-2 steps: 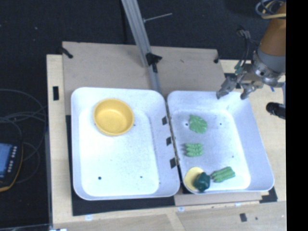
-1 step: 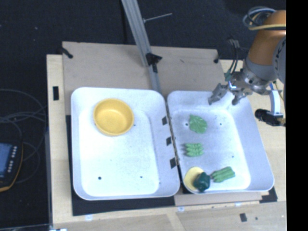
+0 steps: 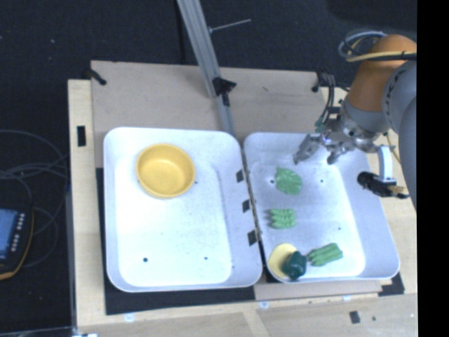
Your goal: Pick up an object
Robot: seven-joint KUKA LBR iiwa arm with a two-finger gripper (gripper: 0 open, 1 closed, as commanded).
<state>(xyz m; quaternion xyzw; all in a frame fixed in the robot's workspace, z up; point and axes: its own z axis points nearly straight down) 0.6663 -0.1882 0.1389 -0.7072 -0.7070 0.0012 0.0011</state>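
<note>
1. The end effector (image 3: 317, 152) hangs over the far edge of the right bin (image 3: 375, 223), its two fingers spread apart with nothing between them.
2. The arm (image 3: 375, 83), grey with an orange band, comes in over the far right corner of the surface (image 3: 154, 97).
3. The nearest thing to the end effector is a light green toy (image 3: 287, 181), lying in the far half of the right bin, just toward the near side and slightly left of the fingers, not touching them.
4. A second green toy (image 3: 281, 219), ridged like a bunch of pods, lies about the middle of that bin close to its left edge, farther from the end effector.
5. A third green toy (image 3: 325, 254) lies tilted near the bin's near edge, well apart from the end effector.
6. In the near left corner of the right bin sits a small yellow cup (image 3: 278, 258), with a dark green object (image 3: 295, 265) resting against or partly in it; I cannot tell which.
7. The left bin (image 3: 175, 258) holds a yellow bowl (image 3: 165, 170), upright, in its far left part.
8. A grey metal pole (image 3: 200, 37) slants across the far edge of the surface down toward the gap between the two bins.
</note>
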